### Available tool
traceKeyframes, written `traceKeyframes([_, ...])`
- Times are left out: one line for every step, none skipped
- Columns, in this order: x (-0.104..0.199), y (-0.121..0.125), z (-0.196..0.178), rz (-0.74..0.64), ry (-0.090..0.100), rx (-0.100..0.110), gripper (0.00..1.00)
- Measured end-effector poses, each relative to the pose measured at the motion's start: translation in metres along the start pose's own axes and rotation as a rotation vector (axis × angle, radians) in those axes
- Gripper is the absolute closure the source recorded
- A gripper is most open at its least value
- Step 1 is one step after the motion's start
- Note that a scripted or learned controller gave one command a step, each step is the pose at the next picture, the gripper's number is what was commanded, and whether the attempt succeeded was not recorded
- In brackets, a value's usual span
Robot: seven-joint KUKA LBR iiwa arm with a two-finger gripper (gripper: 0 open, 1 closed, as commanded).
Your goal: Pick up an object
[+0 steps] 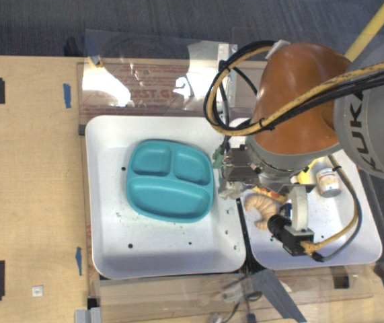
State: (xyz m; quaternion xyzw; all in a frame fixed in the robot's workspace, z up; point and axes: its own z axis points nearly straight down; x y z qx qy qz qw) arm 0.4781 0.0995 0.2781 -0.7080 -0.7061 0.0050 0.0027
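"ku" lettering on arm (373,130); hand (235,173) grip state unclear; teal plate (170,180) in left bin (104,200).

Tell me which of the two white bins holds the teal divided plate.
The left bin: the plate lies in it. The right bin sits under the arm.

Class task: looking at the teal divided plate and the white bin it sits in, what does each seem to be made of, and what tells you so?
Teal divided plate: probably moulded plastic, a smooth, slightly glossy finish, with rounded compartment ridges in one uniform colour.
White bin: likely plastic too; thin rounded rim, matte white surface with small dark specks. Neither can be confirmed by look alone.
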Motion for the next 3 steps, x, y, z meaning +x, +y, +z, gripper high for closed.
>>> traceKeyframes([-0.048, 0.001, -0.127, 0.000, 0.004, -0.020, 1.00])
traceKeyframes([-0.145, 0.001, -0.158, 0.001, 0.002, -0.015, 1.00])
traceKeyframes([-0.243, 0.000, -0.156, 0.001, 0.000, -0.014, 1.00])
